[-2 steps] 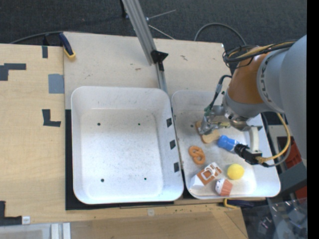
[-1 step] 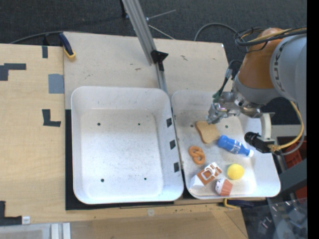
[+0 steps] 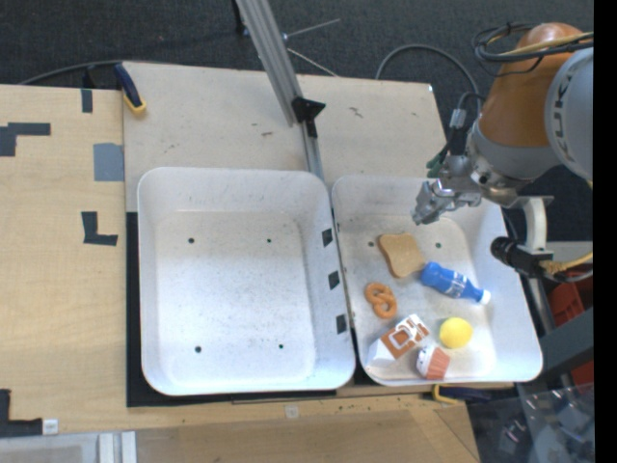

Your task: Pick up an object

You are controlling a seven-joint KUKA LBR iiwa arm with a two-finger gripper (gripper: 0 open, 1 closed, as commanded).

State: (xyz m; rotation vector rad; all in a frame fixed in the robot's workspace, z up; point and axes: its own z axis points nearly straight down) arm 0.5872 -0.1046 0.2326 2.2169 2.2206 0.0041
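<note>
My gripper hung over right bin, just far of toast; can't tell if apart or together. Risk: flat toast slips, or I nudge bottle

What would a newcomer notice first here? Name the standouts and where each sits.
The grey and orange arm reaching in from the right, its gripper hanging over the right bin. Below it lies a bright cluster: a blue bottle, a yellow ball, an orange pretzel and a tan bread slice.
</note>
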